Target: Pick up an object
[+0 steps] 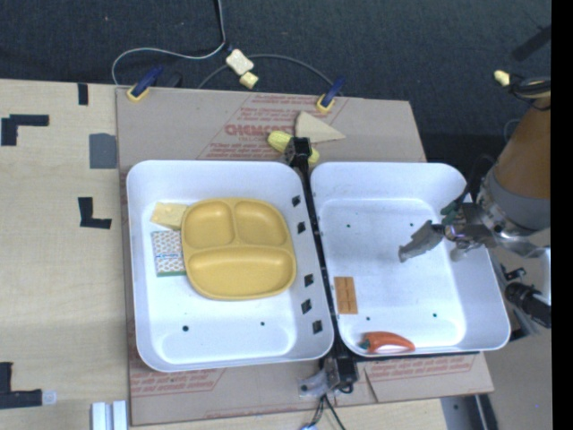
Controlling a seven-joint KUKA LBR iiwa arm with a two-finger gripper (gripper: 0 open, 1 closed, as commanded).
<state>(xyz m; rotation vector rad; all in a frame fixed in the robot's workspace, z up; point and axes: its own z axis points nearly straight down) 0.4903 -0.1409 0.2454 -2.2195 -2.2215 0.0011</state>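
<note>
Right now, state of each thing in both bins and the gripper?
yellow divided plate: flat, upright, left bin, partly over the two items at its left edge
patterned packet: flat, tucked under plate edge
pale yellow piece: flat, under plate edge
brown block: flat, right bin
orange carrot toy: lying at near wall
gripper: above right bin, holds nothing

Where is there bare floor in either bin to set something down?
Left white bin: the strip along its near wall, below the yellow divided plate, which crowds the rest. Right white bin: the far half, and the middle between the small brown block, orange carrot-shaped toy and gripper.
</note>
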